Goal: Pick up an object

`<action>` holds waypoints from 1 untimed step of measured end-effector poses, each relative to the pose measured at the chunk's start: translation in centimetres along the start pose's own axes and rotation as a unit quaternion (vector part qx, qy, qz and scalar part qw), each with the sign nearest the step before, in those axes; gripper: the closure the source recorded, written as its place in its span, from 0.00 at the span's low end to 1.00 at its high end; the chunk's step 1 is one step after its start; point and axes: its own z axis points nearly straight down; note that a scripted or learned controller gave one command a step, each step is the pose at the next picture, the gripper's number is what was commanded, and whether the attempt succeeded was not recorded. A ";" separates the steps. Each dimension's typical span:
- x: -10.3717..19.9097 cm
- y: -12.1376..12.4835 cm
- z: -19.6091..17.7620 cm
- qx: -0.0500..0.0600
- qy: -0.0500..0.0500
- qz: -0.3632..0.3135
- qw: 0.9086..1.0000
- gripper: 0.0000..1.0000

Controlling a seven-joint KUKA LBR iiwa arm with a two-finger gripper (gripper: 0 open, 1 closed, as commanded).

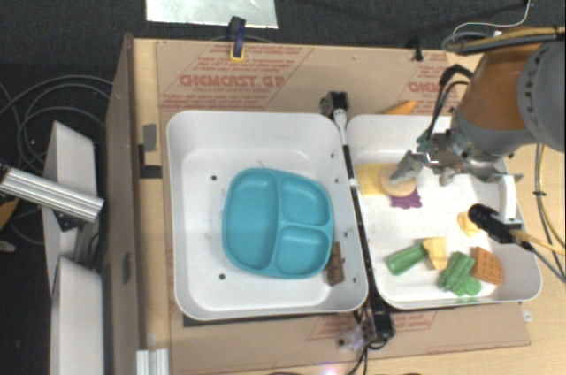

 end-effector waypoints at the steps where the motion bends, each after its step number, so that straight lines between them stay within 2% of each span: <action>1: 0.8 0.2 6.2 -0.002 -0.001 -0.001 1.000 0.00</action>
